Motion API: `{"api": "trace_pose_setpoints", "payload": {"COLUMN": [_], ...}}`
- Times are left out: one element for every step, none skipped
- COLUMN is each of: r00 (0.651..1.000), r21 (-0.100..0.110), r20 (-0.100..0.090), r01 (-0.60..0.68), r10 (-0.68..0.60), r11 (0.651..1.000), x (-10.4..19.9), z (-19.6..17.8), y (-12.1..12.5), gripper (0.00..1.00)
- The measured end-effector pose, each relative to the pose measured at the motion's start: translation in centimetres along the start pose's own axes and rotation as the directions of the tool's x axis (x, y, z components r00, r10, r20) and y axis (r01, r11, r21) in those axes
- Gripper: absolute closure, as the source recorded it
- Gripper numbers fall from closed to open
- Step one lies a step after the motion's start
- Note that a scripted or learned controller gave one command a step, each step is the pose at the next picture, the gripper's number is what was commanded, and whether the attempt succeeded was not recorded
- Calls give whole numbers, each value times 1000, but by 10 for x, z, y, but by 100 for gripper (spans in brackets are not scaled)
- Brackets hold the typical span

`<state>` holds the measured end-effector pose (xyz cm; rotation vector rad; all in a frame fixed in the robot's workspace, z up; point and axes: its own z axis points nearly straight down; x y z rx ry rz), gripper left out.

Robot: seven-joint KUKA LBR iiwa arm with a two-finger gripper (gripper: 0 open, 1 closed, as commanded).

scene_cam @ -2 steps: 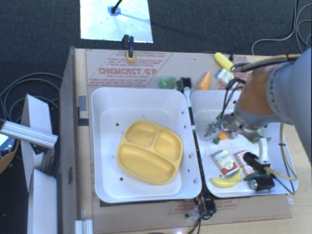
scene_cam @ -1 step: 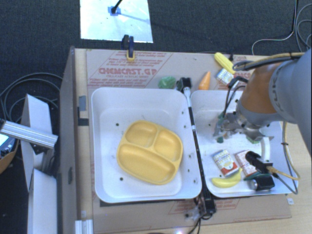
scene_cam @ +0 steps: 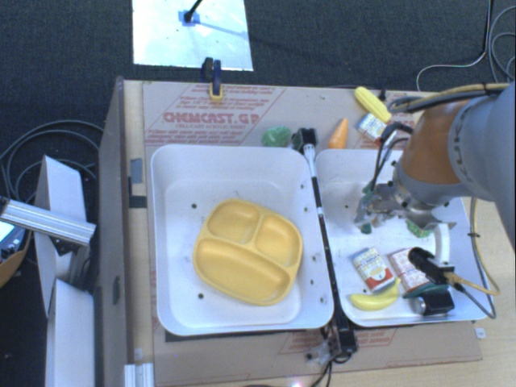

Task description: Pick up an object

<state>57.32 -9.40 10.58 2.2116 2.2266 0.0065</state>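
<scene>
Where bins meet: yellow tray leftward.

A dark grey carpeted floor surrounds a workbench topped with a brown cardboard sheet printed in red lettering. A pale square panel lies on the carpet beyond the bench, with a dark rod slanting onto a small blue mark near its centre. A black-and-yellow clamp grips the bench's far edge. Black cables loop across the floor on the view's left, near white boxes and a length of aluminium rail. More cables trail at upper right.
</scene>
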Motion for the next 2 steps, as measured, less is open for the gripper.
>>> {"api": "trace_pose_setpoints", "payload": {"r00": [1000,1000], "r21": [-7,-1], "r20": [2,-3], "r01": [0,7], "r10": [0,-7], "r11": [1000,1000], "x": [12,100], "z": [-111,-122], "y": [0,33], "gripper": [100,100]}}
